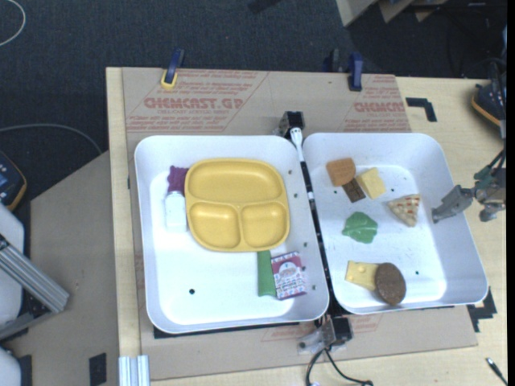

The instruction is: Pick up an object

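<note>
So the tool sits at the right rim of the right-hand shallow white bin, nothing in it, and I can't tell how wide it stands. The nearest pick is the pale triangular pizza-slice toy, just inside that rim. It lies flat and close to the yellow cheese-like block, so my guess is the tool skids it away or clips the wall.

The right white bin holds a brown toast square, a yellow cheese block, a pizza wedge and a green leaf. Near its front lie a yellow cheese slice touching a brown round patty.
</note>
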`<action>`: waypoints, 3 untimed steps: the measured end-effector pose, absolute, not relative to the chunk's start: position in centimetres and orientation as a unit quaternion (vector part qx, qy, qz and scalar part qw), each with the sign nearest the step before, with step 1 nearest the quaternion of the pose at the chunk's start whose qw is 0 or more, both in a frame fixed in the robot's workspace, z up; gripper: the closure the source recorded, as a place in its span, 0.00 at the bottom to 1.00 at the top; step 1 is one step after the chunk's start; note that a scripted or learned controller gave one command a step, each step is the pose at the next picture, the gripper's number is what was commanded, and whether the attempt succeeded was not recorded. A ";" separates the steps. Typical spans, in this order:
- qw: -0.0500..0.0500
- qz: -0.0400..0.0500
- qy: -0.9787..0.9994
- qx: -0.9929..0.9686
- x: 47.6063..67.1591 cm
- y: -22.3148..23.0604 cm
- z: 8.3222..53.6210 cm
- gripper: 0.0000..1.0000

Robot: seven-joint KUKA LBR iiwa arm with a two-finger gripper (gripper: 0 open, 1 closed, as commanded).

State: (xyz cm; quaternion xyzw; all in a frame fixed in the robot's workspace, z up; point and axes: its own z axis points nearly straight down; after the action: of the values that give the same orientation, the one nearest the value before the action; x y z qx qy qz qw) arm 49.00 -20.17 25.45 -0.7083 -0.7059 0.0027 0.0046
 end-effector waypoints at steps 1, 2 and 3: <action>0.000 0.000 -0.707 -0.707 49.2 -20.1 26.0 0.00; 0.004 0.001 -0.707 -0.707 49.0 -19.2 20.1 0.00; 0.004 0.002 -0.707 -0.707 48.8 -19.6 13.7 0.00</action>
State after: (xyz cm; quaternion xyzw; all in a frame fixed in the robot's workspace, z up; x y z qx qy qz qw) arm 48.83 -19.56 13.74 -0.7073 -0.7069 0.0015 0.0042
